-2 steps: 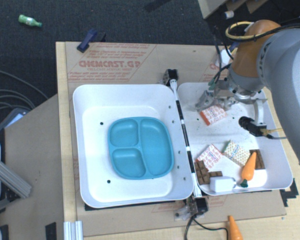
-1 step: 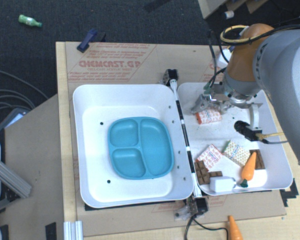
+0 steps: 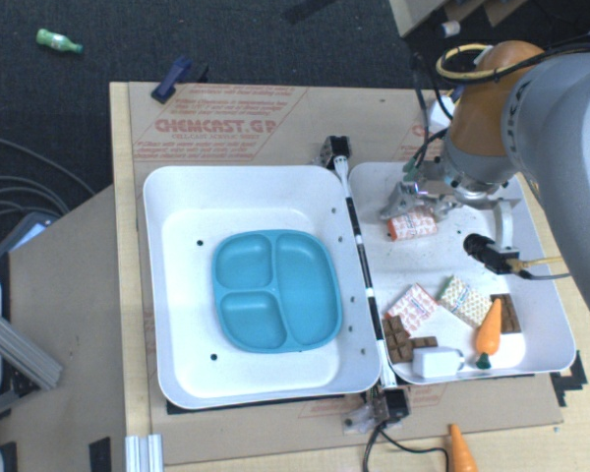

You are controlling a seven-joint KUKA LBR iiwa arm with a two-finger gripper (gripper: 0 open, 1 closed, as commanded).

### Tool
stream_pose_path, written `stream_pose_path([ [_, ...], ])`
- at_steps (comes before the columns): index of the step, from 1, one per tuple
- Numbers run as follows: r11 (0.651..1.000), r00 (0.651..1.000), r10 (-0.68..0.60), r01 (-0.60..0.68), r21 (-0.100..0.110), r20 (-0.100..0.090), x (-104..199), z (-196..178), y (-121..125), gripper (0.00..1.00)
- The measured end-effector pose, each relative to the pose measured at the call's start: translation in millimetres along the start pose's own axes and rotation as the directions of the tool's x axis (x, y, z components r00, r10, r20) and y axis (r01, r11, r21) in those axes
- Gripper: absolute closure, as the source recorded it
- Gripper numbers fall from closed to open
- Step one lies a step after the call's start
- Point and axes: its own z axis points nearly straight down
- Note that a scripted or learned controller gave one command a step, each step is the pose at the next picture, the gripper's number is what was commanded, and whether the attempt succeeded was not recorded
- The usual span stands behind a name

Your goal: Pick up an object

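My gripper (image 3: 414, 202) hangs low over the far part of the right bin (image 3: 551, 347). Just in front of it and below it lies a small red-and-white packet (image 3: 413, 227) on the bin floor; I cannot tell whether the gripper touches it. Nearer the front of the same bin lie a red-checked packet (image 3: 411, 308), a green-patterned packet (image 3: 464, 298), an orange carrot (image 3: 489, 327), a brown chocolate bar (image 3: 403, 342) and a white block (image 3: 435, 362).
The left bin (image 3: 167, 264) holds a blue divided plate (image 3: 275, 290). A black clip (image 3: 335, 149) sits at the far end of the wall between the bins. The grey arm with its orange band (image 3: 492, 96) comes in from the upper right.
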Motion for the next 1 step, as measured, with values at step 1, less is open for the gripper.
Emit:
stream_pose_path([
  [1,1.000,1.000,0.000,0.000,0.001,-0.002,90.9,-89.9,-73.7,1.00],
])
